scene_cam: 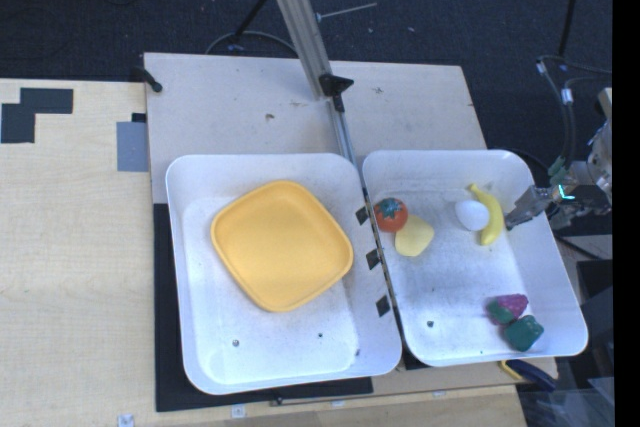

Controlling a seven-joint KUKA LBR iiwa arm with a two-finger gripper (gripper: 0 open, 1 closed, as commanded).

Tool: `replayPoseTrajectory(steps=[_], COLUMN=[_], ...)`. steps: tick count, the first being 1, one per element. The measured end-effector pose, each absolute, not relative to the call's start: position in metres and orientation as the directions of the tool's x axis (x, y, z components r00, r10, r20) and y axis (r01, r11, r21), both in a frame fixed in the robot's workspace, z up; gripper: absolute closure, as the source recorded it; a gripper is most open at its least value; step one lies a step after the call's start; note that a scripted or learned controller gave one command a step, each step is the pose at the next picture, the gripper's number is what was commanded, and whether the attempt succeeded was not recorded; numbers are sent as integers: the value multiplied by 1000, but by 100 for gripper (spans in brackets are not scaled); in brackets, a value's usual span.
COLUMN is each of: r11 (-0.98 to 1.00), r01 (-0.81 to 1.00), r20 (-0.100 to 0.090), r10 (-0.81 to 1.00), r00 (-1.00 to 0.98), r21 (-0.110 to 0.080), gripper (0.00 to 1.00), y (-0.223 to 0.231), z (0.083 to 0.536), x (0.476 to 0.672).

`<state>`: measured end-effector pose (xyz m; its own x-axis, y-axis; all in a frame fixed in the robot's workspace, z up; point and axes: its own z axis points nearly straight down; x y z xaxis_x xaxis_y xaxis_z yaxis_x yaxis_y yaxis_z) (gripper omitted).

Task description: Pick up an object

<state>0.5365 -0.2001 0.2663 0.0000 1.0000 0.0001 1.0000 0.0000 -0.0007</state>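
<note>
- The likeliest target, the banana [487,212], lies in the right bin [455,320], up near its far-right corner, touching a white egg [471,214] on its left side.
- Other candidates sit in that same bin: a red tomato [390,211] and a pale yellow piece [414,237] just beside it by the left wall, and a magenta piece [509,306] against a green piece [523,331] in the near-right corner.
- The left bin [200,315] carries a yellow plate [281,244], tilted diamond-wise, well apart from the action.
- The claw [522,209] hovers at the right bin's rim, just beside the banana; whether it is spread or pressed together I cannot tell, it's too dark and small here.
- Nothing shows in its grip, so by my read the pick is not yet made.
- To do it well: come in over the banana's middle, set the grip across its narrow width, and keep clear of the egg and the bin wall so neither gets nudged.
- The arm enters low from the right, wrist angled toward the bin, both bins resting on the counter [400,105].
</note>
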Motion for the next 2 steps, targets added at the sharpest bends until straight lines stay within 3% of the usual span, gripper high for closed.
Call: replayPoseTrajectory(steps=[1,2], r11=[0,1], r01=[1000,1000], r20=[0,1], r10=[1000,1000], r00=[0,-1], r21=[-1,-5], gripper=[0,0], y=[-200,-192], z=[266,206], x=[536,535])
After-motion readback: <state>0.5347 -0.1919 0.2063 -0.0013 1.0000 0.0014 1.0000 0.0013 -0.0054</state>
